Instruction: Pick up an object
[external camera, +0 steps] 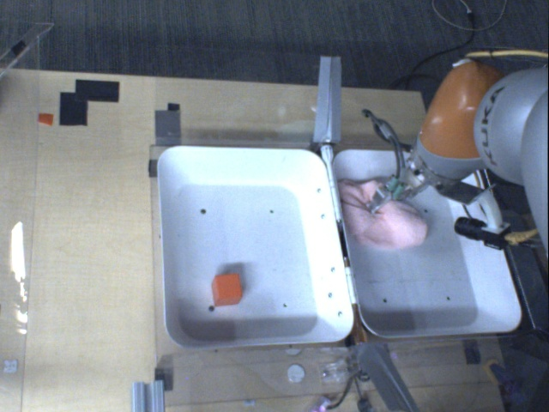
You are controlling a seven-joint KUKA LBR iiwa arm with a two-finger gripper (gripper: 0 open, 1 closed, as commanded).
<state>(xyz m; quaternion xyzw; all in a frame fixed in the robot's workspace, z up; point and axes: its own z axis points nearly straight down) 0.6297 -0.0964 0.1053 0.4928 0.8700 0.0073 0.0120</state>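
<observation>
The pink soft object [388, 223] lies in the upper part of the right bin [446, 312], the gripper [393, 187] down at its top edge, so we judge the grasp underway, cannot tell whether it has hold, and next need a lift straight up.

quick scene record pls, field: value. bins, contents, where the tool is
left bin: one orange block, near the front-left
right bin: one soft pink object, toward the back-left
arm: reaches in from the right, over the right bin's back edge
tool: at the pink object's upper edge; contact unclear
grasp: not confirmed
bench: light wood, black markers at the far left
</observation>
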